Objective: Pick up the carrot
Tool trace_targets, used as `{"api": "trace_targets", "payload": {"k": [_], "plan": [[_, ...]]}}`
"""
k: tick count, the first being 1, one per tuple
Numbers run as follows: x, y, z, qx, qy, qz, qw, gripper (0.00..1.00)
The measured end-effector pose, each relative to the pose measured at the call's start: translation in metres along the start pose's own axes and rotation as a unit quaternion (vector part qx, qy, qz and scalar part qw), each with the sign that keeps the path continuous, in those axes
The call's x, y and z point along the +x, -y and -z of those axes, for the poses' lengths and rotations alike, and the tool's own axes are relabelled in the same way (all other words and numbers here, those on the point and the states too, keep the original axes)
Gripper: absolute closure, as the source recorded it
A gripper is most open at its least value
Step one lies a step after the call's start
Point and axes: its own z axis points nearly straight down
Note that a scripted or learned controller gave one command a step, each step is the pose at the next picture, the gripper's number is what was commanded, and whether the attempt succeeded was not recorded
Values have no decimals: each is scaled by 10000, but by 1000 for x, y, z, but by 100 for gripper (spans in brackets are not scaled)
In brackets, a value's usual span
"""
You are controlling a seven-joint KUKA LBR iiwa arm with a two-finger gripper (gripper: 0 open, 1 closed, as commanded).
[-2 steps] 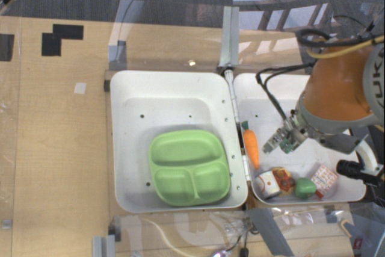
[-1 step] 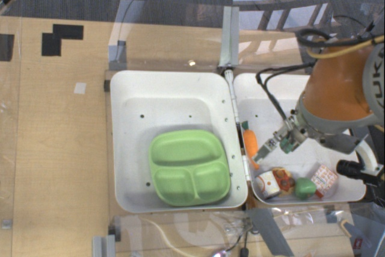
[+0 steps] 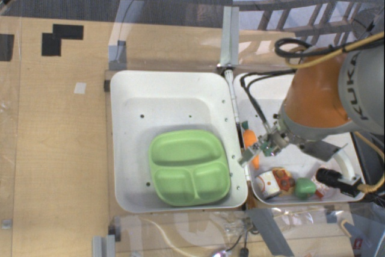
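The carrot (image 3: 249,139) is orange and lies in the right bin (image 3: 264,90), close against its left wall. A second orange patch of it shows a little lower, at the gripper's tip. My gripper (image 3: 258,148) reaches in from the right and sits directly over the carrot's middle, hiding that part. The arm's orange band and grey wrist cover much of the right bin behind it.
A green divided plate (image 3: 189,167) lies in the left bin (image 3: 129,129), toward the front. In the right bin's front corner sit a red, white and yellow item (image 3: 275,181) and a green item (image 3: 305,188). The divider wall between the bins runs just left of the carrot.
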Motion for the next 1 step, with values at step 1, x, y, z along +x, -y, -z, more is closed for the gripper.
{"api": "trace_targets", "payload": {"k": [1], "plan": [[-1, -2, 9, -9, 4, 4, 10000, 100]]}}
